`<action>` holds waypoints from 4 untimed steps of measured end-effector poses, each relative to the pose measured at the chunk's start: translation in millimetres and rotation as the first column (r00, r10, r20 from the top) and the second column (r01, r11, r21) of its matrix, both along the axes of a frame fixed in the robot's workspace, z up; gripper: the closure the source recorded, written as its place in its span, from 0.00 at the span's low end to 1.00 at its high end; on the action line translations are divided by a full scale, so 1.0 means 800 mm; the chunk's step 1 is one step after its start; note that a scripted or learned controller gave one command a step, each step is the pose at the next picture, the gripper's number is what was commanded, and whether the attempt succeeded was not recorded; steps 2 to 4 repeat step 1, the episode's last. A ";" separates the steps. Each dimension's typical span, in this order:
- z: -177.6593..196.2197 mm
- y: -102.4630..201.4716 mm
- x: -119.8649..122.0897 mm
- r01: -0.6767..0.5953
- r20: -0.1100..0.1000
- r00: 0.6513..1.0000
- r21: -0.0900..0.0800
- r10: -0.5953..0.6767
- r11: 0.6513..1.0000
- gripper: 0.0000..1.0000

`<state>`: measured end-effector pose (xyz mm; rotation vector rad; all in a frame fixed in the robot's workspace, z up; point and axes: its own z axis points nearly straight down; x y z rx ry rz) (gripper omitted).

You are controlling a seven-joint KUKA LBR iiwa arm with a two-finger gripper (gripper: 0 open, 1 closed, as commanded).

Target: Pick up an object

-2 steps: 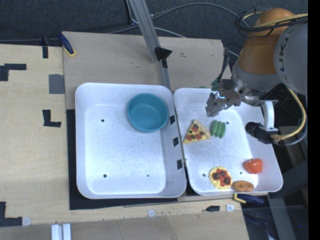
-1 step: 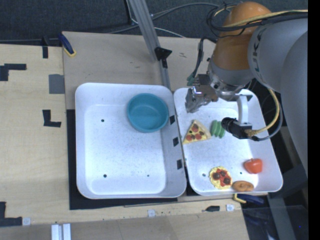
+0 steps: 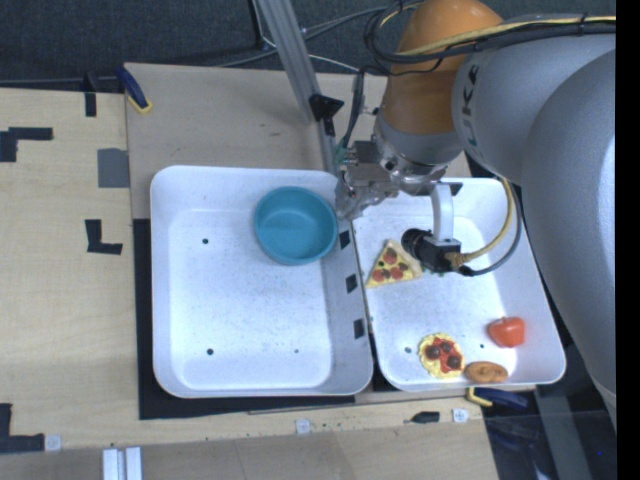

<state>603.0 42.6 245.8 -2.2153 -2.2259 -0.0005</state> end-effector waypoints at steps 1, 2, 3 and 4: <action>0.000 0.058 0.015 0.001 0.000 1.000 0.000 -0.001 1.000 1.00; 0.000 0.058 0.015 0.001 0.000 1.000 0.000 -0.001 1.000 1.00; 0.000 0.058 0.015 0.001 0.000 1.000 0.000 -0.001 1.000 1.00; 0.000 0.058 0.015 0.001 0.000 1.000 0.000 -0.001 1.000 1.00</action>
